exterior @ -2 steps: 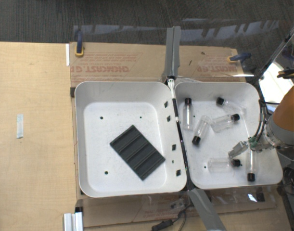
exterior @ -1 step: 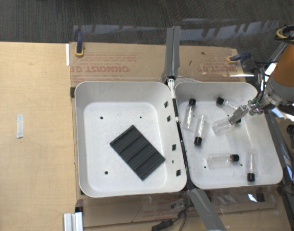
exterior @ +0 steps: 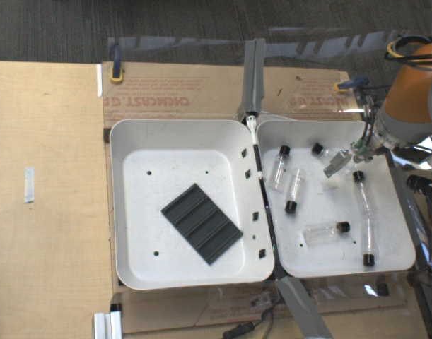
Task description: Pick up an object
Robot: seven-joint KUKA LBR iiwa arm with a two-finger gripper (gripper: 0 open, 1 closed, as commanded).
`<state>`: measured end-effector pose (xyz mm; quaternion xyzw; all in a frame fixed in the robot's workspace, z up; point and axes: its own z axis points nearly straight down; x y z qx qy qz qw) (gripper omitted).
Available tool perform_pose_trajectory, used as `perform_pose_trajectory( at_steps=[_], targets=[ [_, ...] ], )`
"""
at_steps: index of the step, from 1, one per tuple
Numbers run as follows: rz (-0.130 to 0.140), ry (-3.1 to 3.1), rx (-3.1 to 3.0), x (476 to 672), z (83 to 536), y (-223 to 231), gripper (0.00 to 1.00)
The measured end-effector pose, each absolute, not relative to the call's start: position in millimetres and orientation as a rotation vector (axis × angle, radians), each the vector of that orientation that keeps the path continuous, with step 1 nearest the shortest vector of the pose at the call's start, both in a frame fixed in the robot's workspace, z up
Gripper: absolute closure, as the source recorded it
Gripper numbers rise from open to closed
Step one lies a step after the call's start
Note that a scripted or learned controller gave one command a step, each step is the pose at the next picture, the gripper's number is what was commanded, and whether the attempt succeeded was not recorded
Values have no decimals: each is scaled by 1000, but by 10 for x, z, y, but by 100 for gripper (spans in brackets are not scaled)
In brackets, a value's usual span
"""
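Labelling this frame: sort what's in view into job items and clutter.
Job:
gripper, over the right bin
vials in the right bin
ridged pad in the left bin

Lying about:
cardboard
clamps
divider

Clear glossy vials (exterior: 327, 232) in smooth white plastic bin (exterior: 403, 260).

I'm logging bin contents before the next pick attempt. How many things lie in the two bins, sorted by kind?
Clear vials with black caps, right bin: 6 (first at; others at, one near the gripper at)
Dark ribbed slab, left bin: 1
Total: 7
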<state>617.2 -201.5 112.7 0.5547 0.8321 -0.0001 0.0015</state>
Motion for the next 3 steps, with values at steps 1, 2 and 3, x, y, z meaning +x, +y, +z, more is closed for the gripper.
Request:
perform_pose_trajectory(
  at_steps=[1,2,3],
  targets=[
    [0,2703,1596,6531,921,-1128,0],
    [0,2701,1594,6537,1018,-1134,100],
    [0,2701,1594,6537,1019,-1134,0]
  ],
)
